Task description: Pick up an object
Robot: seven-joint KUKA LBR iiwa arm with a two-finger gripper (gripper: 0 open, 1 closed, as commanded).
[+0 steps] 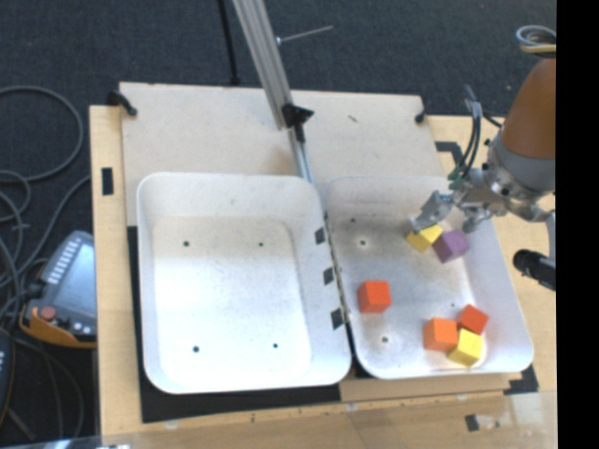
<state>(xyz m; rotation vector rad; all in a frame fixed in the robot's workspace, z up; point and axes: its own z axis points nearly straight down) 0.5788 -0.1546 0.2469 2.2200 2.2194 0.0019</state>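
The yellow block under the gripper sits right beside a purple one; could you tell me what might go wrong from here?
1. The yellow block touches the purple block, so the gripper could nudge or clip the purple one instead of gripping cleanly.
2. Both blocks lie near the right bin's far rim, where a pushed block may slide against the wall.

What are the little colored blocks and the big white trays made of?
The blocks, like the lone orange block and the purple block, look like painted wood or foam: flat, dull colors and no shine. I can't tell which. The right bin and left bin look like thin molded plastic, with rounded corners, smooth walls and scuffed, speckled floors.
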